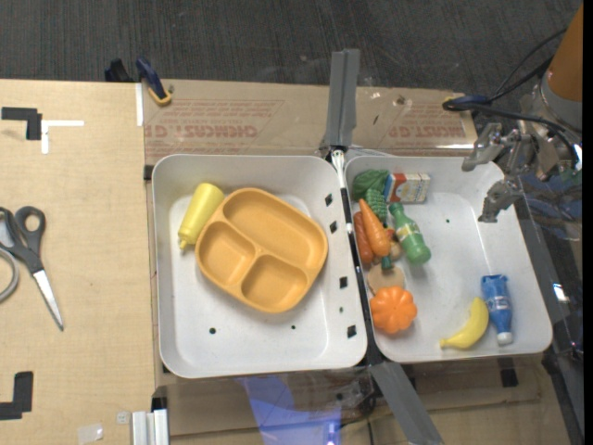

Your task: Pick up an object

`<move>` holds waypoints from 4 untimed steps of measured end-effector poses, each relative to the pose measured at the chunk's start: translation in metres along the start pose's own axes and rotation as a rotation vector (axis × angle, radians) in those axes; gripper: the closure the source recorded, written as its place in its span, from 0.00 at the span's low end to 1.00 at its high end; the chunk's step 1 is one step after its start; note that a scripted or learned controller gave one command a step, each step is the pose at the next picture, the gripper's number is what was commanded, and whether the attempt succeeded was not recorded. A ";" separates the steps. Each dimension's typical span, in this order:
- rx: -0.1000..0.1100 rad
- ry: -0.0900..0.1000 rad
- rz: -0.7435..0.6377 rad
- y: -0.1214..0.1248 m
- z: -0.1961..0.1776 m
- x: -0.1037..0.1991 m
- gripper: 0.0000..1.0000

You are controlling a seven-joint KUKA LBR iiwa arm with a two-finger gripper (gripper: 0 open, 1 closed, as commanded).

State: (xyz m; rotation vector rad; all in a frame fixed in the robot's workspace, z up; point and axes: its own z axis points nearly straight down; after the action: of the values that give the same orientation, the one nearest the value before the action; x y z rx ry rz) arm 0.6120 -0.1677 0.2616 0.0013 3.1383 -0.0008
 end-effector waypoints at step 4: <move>0.001 0.000 0.403 0.066 0.169 -0.019 0.00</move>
State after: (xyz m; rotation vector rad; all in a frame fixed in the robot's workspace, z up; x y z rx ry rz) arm 0.6315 -0.1023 0.0927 0.6300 3.0748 -0.0008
